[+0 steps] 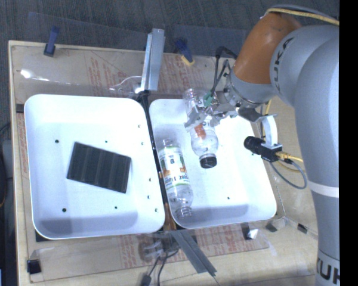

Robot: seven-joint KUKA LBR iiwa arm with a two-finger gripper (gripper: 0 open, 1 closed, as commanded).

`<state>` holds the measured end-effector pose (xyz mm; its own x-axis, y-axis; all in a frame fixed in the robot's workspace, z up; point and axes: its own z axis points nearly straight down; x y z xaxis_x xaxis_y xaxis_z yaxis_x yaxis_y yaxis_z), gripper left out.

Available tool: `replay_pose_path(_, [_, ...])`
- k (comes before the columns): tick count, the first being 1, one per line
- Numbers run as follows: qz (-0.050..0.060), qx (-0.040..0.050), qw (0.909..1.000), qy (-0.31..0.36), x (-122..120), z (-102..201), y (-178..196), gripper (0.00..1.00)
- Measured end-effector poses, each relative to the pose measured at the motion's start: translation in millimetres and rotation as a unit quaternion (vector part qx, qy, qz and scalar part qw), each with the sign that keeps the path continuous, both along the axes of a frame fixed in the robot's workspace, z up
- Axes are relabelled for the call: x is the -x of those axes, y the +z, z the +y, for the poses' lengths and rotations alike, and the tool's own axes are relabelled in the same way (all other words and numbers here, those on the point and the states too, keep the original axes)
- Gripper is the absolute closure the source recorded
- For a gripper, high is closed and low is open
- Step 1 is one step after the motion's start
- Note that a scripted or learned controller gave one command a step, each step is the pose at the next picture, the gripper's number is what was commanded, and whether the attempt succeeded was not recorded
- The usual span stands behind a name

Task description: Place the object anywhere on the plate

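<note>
Although clear plastic gives me little contrast, I judge the small bottle [204,143] to be light, thin-walled and slick, likely to dent or twist if pinched mid-body; its stiffer neck near the dark cap looks the safer hold. It hangs tilted, cap downward, over the right bin [250,206], its upper end between the fingers of the end effector [203,113], which is clamped on it. A labelled bottle [174,173] lies along that bin's left wall. The dark plate [99,167] waits in the left bin [45,115].
</note>
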<state>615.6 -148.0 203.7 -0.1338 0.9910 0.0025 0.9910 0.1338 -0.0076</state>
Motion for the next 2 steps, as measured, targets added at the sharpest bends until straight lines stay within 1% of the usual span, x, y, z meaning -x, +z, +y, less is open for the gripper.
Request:
replay_pose_path(1, [-0.001,0.0010,0.9999,-0.011,-8,77,17,1.00])
replay_pose_path(2, [-0.001,0.0009,0.9999,0.012,0,178,49,1.00])
